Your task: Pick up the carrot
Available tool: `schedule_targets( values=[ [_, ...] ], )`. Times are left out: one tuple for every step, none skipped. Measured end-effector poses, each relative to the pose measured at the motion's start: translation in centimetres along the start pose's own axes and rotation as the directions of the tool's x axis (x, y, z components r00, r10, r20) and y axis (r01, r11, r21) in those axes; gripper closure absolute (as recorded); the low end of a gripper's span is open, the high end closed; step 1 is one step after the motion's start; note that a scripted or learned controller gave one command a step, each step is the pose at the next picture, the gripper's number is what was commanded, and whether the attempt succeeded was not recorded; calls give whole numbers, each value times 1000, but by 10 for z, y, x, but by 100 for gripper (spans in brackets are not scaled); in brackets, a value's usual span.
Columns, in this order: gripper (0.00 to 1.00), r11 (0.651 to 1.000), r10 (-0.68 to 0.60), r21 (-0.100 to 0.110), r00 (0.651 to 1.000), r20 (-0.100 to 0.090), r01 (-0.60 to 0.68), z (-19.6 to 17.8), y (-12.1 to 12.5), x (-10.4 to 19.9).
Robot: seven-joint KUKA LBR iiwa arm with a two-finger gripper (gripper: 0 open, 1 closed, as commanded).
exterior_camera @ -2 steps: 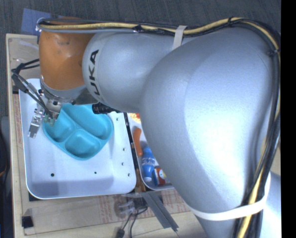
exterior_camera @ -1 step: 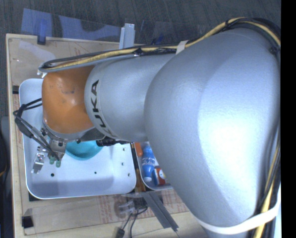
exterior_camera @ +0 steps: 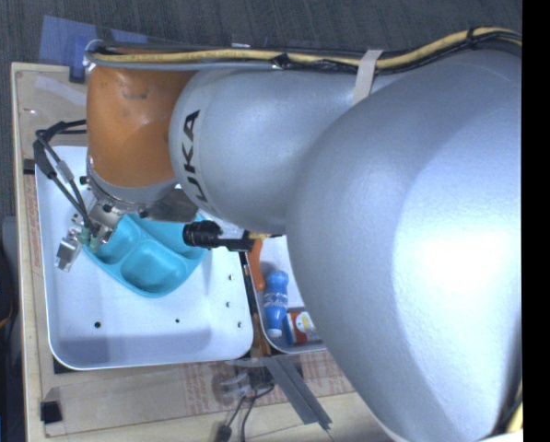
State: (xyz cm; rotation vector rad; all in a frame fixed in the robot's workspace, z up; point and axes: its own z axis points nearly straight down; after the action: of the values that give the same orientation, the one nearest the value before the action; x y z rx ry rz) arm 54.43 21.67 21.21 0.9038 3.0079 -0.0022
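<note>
1. Reaching deep over the left bin (exterior_camera: 118, 339), the arm (exterior_camera: 348, 182) covers most of the bench; its orange band (exterior_camera: 127, 127) sits above the wrist.
2. Gripper (exterior_camera: 76, 238) is near the left bin's left wall, beside a blue dish (exterior_camera: 150, 261). Open or closed: cannot tell.
3. Carrot: not clearly identifiable. A thin orange sliver (exterior_camera: 256, 251) shows at the divide between bins, just under the arm; could be it, unsure.
4. Right bin (exterior_camera: 284, 343) holds a blue bottle (exterior_camera: 275, 302) and a small red-orange item (exterior_camera: 302, 325).
5. Risk: the gripper looks well apart from that sliver, so closing here would likely catch the dish or nothing.
6. Risk: the arm hides much of the bins, so a grasp is hard to verify.
</note>
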Motion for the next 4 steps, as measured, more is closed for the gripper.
schedule_targets(
  values=[
    [0,999,-49,6,999,10,49,119,36,-70],
    [100,999,-54,3,998,6,54,109,38,-67],
    [100,946,-324,-2,946,2,324,47,38,-65],
    [100,755,-655,-1,755,-2,655,77,40,-55]
  ],
)
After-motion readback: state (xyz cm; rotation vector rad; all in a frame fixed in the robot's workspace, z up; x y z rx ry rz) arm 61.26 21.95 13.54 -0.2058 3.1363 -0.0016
